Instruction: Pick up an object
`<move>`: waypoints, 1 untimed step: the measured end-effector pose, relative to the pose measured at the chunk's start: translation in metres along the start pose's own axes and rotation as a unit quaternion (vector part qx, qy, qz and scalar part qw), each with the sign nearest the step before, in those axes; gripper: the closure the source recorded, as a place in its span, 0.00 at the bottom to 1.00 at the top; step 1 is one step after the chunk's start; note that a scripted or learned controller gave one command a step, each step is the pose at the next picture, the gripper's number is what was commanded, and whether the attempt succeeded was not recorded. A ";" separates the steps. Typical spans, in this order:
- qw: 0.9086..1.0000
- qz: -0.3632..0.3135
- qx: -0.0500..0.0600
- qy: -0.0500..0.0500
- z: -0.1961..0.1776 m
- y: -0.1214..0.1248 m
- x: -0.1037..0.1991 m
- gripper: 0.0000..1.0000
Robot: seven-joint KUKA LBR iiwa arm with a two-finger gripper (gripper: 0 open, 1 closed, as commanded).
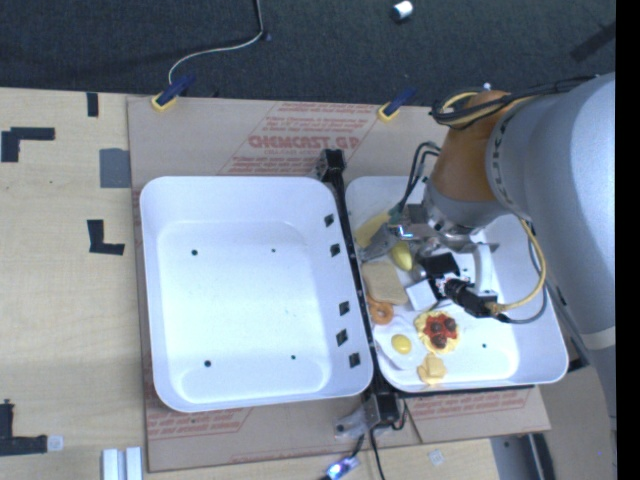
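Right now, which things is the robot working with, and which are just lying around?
For the job:
robot arm
right bin
in it: lemon-like yellow toy, tan bread slice, toy fried egg, red-topped toy food

Just lying about:
left bin
blue clamps
white cable
cardboard sheet

Robotics lab: white bins [160,268] on cardboard-covered bench [290,138], loose cable [225,48]

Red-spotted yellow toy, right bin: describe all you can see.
The toy looks like a plastic pizza piece: yellow base, red and dark spots on top. It lies flat on the floor of the right bin, toward its front, next to a fried-egg toy and a pale yellow piece; whether they touch is unclear.
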State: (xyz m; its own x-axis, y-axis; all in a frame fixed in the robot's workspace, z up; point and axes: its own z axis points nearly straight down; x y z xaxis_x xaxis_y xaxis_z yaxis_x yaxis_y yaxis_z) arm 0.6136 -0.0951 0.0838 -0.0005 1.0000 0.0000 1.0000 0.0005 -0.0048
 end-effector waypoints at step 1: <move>1.000 0.000 -0.001 0.000 -0.010 0.002 -0.001 1.00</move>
State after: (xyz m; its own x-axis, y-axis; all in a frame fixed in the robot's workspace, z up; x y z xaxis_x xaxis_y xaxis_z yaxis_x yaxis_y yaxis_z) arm 0.6158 -0.0957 0.0941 -0.0013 1.0000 -0.0006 1.0000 0.0013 -0.0018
